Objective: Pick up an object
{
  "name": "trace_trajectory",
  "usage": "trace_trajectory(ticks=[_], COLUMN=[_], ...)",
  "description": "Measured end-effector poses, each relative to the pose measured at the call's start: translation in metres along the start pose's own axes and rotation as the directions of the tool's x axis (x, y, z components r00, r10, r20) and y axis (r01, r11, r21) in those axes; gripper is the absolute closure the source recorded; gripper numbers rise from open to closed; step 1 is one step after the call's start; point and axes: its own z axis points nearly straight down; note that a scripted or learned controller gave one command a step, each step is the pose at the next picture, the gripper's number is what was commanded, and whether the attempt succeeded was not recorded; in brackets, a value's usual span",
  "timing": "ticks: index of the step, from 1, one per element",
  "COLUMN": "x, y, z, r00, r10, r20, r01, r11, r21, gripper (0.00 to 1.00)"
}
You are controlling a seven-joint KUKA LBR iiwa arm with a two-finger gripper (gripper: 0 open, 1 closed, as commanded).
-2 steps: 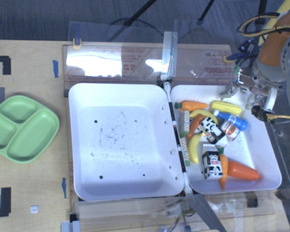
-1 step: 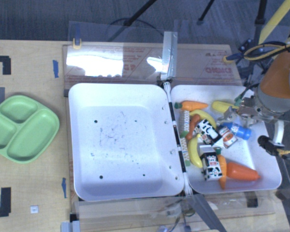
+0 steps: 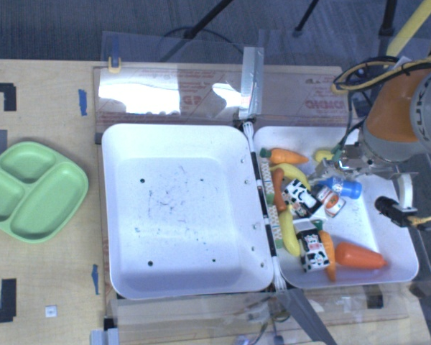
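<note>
- The gripper (image 3: 343,165) hangs low over the right bin (image 3: 399,228), just above a blue bottle (image 3: 343,190).
- Whether it grips anything cannot be told.

The desk (image 3: 43,92) looks like pale matt wood. Both white bins (image 3: 179,149) seem smooth plastic (the left one scuffed), as does the glossy green divided plate (image 3: 32,191).

A single fixed camera looks down at a slant from above the table (image 3: 43,85), taking in both white bins side by side: the left bin (image 3: 179,200) at centre frame and the right bin (image 3: 388,214) toward the edge. The arm (image 3: 399,113) enters from the right. Dark floor and stand legs (image 3: 223,6) fill the far background.
</note>
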Motion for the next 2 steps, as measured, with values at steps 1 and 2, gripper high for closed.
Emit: trace_trajectory(ticks=[1,2], x=[-0.046,-0.0474], y=[0.0381,0.0385], z=[0.0095,0.0003], r00=[0.986,0.986], r10=[-0.164,-0.165], r20=[-0.02,-0.016], r01=[0.164,0.165], r11=[0.986,0.986], r21=[0.012,0.013], gripper=[0.0,1.0])
